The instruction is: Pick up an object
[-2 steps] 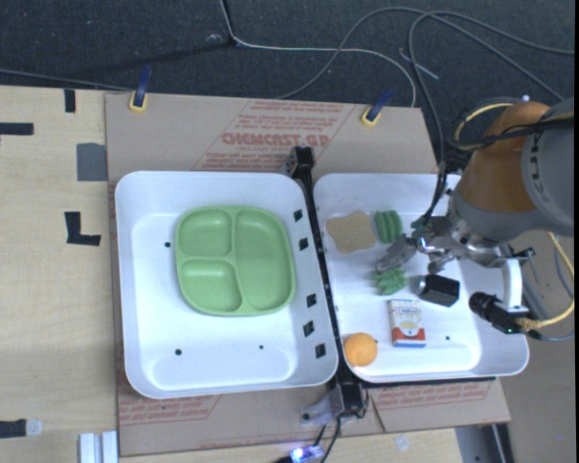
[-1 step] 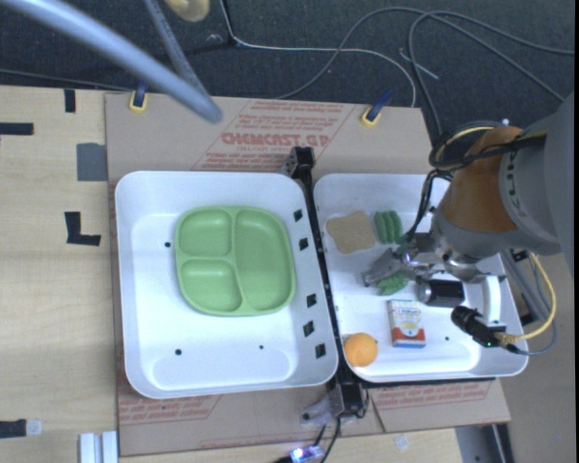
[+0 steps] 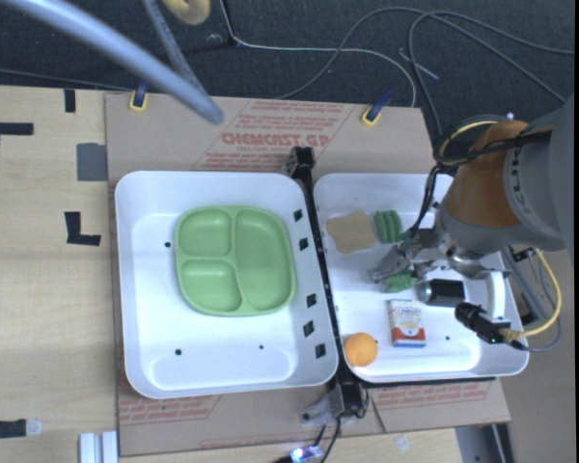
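Green ridged object (image 3: 388, 226): right white bin (image 3: 463, 360), beside tan flat piece (image 3: 350, 231).
Gripper (image 3: 394, 268): low in that bin, fingers pinching a small green item (image 3: 399, 281).
Green divided plate (image 3: 236, 260): left white bin (image 3: 140, 287).

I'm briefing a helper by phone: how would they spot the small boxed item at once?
Take the right white bin, the one the arm reaches into. Along its near edge, the small box lies flat just right of the orange ball. It is the one rectangular printed thing there, red and white.
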Robot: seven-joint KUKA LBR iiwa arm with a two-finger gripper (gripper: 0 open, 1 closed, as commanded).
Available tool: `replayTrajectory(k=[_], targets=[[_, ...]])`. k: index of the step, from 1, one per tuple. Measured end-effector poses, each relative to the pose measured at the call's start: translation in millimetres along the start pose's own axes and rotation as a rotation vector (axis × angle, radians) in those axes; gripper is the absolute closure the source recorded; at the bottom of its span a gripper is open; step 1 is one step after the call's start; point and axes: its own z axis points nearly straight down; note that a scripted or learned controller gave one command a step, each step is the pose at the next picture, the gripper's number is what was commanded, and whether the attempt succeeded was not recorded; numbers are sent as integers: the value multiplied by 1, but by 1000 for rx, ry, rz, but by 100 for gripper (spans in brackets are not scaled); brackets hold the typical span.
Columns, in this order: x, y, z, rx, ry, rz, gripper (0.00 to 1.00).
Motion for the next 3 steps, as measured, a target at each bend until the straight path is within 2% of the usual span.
replayTrajectory(k=[3], targets=[[-8,-5,-165,-5,0,1,100]])
